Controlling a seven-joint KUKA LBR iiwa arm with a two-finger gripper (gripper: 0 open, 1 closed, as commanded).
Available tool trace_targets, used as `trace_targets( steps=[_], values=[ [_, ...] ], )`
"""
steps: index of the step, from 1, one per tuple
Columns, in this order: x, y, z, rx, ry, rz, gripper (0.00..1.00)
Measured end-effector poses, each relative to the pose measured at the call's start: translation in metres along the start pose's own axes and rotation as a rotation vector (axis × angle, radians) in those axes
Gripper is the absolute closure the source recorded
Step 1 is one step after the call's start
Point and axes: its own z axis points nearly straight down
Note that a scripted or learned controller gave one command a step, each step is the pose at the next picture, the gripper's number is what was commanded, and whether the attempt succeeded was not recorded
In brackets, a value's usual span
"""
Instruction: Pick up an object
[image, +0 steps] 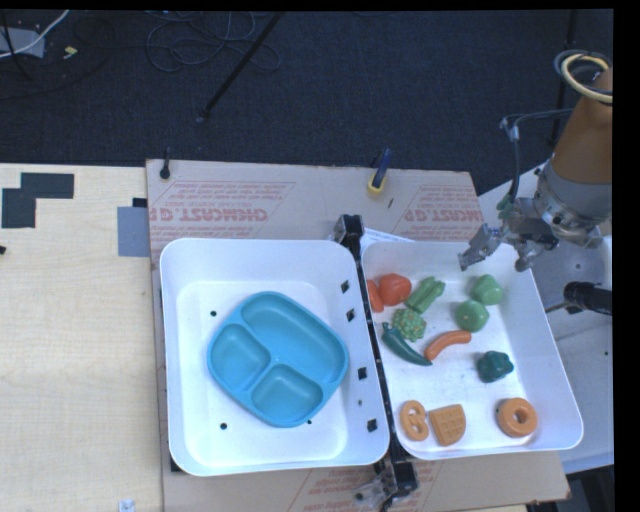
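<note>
Nearest the camera, along the right-hand shallow white plastic bin's front edge, lie a brown toy pretzel, a tan square cracker-like piece and an orange ring-shaped toy doughnut. Behind them sit a dark green toy pepper, a curved orange toy sausage, a long dark green chilli-shaped piece and a small toy broccoli floret. Further back are two rounded light green toy vegetables, a green pod-shaped piece and a red toy tomato. The left-hand white bin holds a blue three-compartment plastic plate.

Nothing looks lifted, so the pick appears undone: choosing, descending, closing and raising all remain.

At the far right corner the two-finger gripper hangs above the bin's back rim, just beyond the light green vegetables. Its fingers seem spread apart with nothing between them, though at this slant that is hard to confirm. The grey wrist rises behind into the orange-banded arm.
</note>
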Motion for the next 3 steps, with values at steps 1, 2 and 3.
trace_targets(
  steps=[1,2,3],
  values=[
    [0.0,0.002,-0.009,-0.013,-0.002,-0.002,0.0],
    [-0.001,-0.001,0.035,-0.01,-0.002,-0.003,0.0],
    [-0.002,-0.004,0.098,-0.007,-0.001,-0.002,0.0]
  ],
)
